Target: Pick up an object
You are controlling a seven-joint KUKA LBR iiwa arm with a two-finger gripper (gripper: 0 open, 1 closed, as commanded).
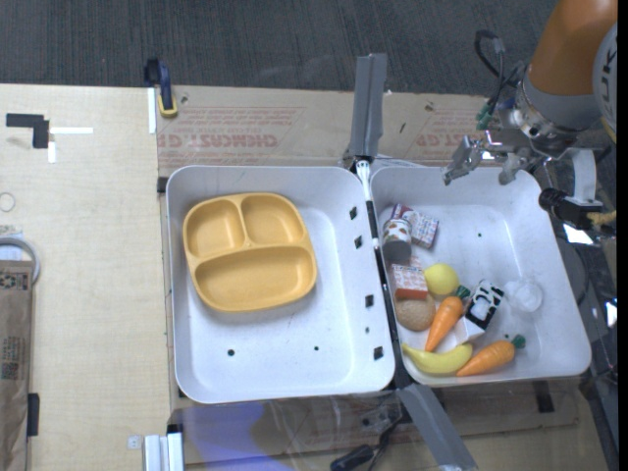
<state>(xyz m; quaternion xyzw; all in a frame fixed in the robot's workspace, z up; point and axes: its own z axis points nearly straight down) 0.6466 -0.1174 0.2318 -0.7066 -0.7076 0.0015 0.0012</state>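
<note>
Toy foods heaped in right bin (491, 226): two carrots (444, 322), banana (437, 359), lemon (442, 279), small can (396, 234), gripper (483, 165) above bin's far edge, fingers spread, grasping nothing, yellow divided plate (250, 251) in left bin (196, 361).

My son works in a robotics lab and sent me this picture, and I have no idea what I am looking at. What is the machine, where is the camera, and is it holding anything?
The camera is fixed above a bench and looks down at a slant. The grey and orange shape at top right is a robot arm; it ends in a two-finger gripper, which hovers over the far edge of the right bin with nothing between its fingers. That bin holds toy food: two carrots, a banana, a lemon and some small packages. The left bin holds a yellow divided plate.
</note>
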